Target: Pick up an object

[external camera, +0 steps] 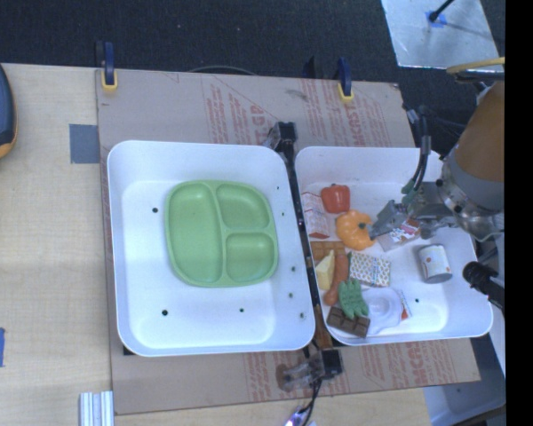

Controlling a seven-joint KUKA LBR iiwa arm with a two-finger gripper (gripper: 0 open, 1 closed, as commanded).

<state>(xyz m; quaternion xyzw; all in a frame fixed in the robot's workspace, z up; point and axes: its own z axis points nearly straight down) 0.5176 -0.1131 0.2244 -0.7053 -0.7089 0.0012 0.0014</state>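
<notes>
Nearest the camera: clamp hardware at the bench's front edge, between the two bins. Sat just below the right bin's front corner.

Left bin held one green divided plate, three compartments, lying flat near centre. Nothing on the plate.

Right bin carried the clutter, packed along its left side:
- red pepper toward the back, upright-ish
- orange pumpkin-like toy just in front of the pepper, close to touching
- patterned packet in front of that
- carrot-like orange stick and yellow wedge beside the packet, against the bin's left wall
- brown block with green piece on top, near the front-left corner
- clear plastic item just right of the block
- small grey can lying on its side, apart from the pile, toward the right

Gripper low over the right bin, just right of the pumpkin toy, arm entering from the right. Fingers seemed spread slightly, tips dark and blurred against a small red-and-white item beneath; nothing seen clamped between them. Contact with the pumpkin toy: could not tell.

Brown cardboard sheet under both bins, clipped at the back by two blue-and-yellow clamps.
</notes>
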